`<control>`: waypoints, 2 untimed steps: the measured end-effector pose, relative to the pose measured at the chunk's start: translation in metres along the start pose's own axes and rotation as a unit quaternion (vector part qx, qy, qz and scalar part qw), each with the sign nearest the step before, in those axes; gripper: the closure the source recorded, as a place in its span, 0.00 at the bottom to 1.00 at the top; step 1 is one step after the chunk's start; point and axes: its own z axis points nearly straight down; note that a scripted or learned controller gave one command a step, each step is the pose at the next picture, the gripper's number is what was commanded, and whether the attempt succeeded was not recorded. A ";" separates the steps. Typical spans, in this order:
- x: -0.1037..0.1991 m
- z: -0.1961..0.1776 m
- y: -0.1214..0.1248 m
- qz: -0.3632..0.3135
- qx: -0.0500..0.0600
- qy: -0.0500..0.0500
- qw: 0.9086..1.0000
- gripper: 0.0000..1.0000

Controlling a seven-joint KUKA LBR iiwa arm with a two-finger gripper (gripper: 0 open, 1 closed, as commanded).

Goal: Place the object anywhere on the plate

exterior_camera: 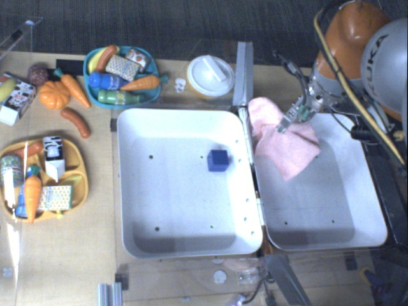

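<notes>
Wooden bench (64, 247) against dark carpet, with two white bins side by side: the left bin (166, 209) and the right bin (331, 209). Toy food sits off to the left in a blue bowl (156, 93) and on a yellow tray (80, 171). The arm (357, 37) reaches in from the right, and its gripper (285, 125) is down at the upper edge of a pink cloth (290, 148). The cloth lies crumpled in the rear left corner of the right bin, with one lobe riding up against the divider between the bins. I cannot tell from this angle whether the gripper is open or closed, nor whether it has any cloth in it. A blue cube (218, 160) rests alone near the middle of the left bin, well apart from the gripper. I judge the cloth to be the object in hand and the step to be the grasp. No plate is plainly identifiable to me; the round white-and-yellow dish (210, 75) behind the bins is the nearest candidate. To do this well, I would take a raised fold rather than flat fabric, close fully, and lift straight up until the trailing corner clears the divider before travelling. Limp cloth may slip or drag, so I would confirm the hold before release.
</notes>
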 end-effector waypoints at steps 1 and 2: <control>0.000 -0.040 0.002 -0.004 0.000 0.000 1.000 1.00; 0.058 -0.048 0.007 -0.205 -0.001 0.001 0.979 1.00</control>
